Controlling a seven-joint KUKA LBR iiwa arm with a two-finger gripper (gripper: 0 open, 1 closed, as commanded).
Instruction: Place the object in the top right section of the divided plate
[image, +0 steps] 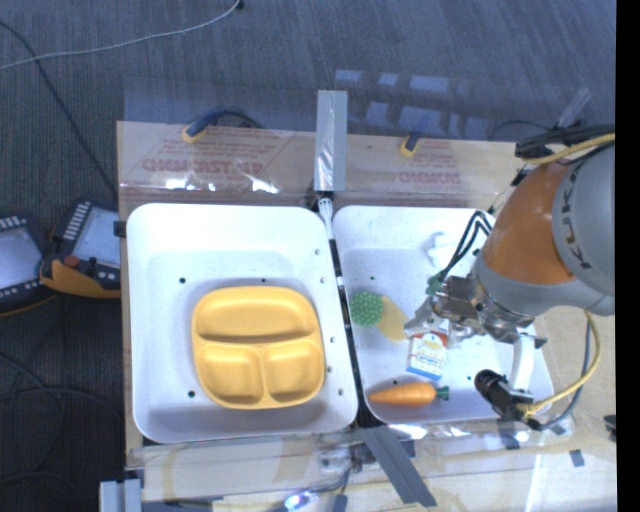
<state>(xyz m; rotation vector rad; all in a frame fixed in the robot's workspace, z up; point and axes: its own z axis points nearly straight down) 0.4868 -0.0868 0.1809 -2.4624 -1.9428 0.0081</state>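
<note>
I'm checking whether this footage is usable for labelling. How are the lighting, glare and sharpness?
Camera view: lighting is even and soft, with faint shadows around the yellow divided plate; glare streaks the clear plastic sheet behind the bins and the bench's front edge; the image is mildly soft overall, and the small items under the gripper blur together.

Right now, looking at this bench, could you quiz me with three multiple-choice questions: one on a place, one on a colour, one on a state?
1. Where does the yellow divided plate lie?
A. left bin
B. right bin
C. on the floor

2. What colour is the spiky ball?
A. blue
B. green
C. red

3. How is the carrot posed?
A. standing upright
B. lying flat in the right bin
C. on the plate

Answers: 1 A, it sits in the left bin. 2 B, plainly green. 3 B, it lies along the bin's near edge.
</note>
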